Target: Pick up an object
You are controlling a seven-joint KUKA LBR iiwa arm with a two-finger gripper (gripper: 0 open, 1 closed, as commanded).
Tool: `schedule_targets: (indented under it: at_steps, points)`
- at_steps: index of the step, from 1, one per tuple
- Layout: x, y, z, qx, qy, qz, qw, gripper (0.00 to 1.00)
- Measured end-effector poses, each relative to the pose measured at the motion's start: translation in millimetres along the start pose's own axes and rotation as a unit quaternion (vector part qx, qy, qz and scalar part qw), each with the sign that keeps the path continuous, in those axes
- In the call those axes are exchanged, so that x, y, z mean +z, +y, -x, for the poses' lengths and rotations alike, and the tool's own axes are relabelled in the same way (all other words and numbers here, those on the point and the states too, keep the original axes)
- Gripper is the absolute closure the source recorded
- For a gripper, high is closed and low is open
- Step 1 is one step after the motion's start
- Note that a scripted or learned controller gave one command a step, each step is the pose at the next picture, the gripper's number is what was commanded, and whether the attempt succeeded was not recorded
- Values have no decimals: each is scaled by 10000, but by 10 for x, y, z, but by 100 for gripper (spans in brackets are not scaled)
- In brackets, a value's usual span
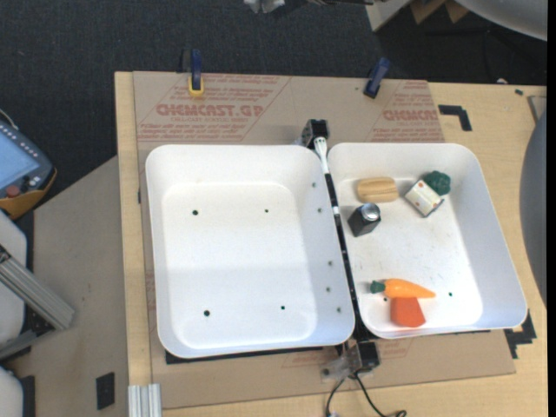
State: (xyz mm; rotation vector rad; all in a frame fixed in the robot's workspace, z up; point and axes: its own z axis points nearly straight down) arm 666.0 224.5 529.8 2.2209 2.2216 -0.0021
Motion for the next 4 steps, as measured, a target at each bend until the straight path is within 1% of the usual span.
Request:
schedule_targets:
  at_steps: [1,4]
  points:
    - [-58,2,-2,-4,7,23,10000,100]
    - [-55,2,-2,-4,5,19,10000,100]
